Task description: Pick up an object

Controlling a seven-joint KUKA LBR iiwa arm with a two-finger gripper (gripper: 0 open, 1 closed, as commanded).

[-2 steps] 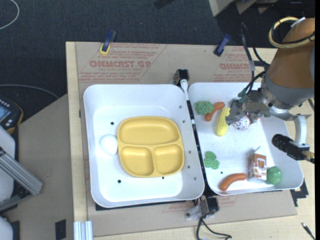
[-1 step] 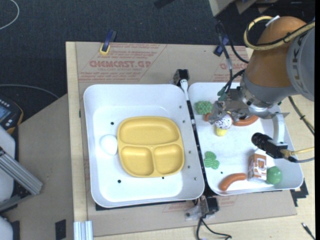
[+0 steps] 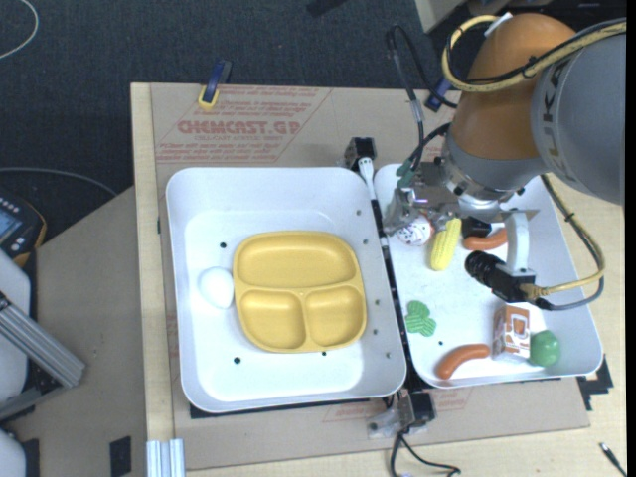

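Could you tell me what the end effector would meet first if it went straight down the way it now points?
Probably the small white dotted ball or the yellow corn cob beside it, both just under the end effector at the right bin's far left. Depth from this slanted view is uncertain.

One fixed camera is looking down at a slant from above the surface (image 3: 248, 117), taking in both white bins (image 3: 189, 266) at middling range.

Two white bins sit side by side; the left bin (image 3: 189, 207) holds one yellow divided tray (image 3: 298, 290) and one white egg (image 3: 215, 287). Right of the tray lie two sausages (image 3: 462, 360), one corn cob (image 3: 444, 243), one green leaf piece (image 3: 420, 319), one green ball (image 3: 545, 347) and one carton (image 3: 512, 330).
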